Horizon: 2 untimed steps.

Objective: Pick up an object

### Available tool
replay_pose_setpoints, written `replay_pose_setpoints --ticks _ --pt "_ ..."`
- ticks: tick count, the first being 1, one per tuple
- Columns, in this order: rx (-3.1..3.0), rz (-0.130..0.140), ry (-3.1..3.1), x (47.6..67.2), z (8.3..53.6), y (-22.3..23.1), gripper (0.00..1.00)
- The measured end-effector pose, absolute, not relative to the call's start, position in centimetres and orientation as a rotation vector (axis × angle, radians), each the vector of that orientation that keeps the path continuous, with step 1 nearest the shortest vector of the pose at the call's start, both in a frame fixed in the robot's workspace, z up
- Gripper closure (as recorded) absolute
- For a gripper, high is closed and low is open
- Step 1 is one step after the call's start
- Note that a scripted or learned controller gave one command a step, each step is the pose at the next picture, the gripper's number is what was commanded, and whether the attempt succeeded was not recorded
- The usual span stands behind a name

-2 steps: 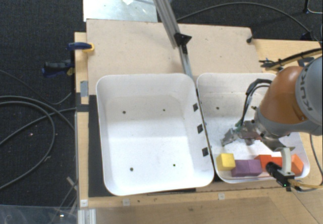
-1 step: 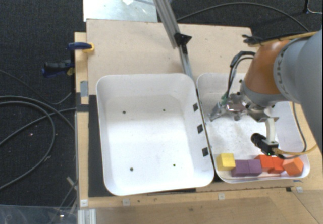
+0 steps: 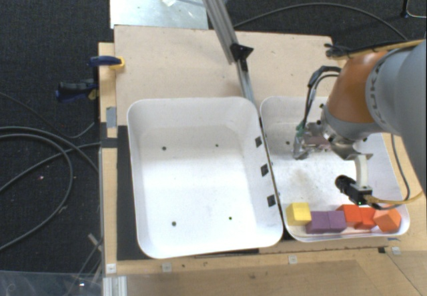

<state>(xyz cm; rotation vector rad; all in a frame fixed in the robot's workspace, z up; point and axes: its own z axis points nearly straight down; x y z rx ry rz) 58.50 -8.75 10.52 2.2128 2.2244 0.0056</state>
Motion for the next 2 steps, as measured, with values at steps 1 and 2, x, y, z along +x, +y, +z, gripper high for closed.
replay_pose_setpoints --ticks 1,2 --pt "2.206 0.013 2.227 60.12 23.60 -3.18 1.00" --pt "2.214 0.002 2.226 59.92 23.15 -3.40 0.00"
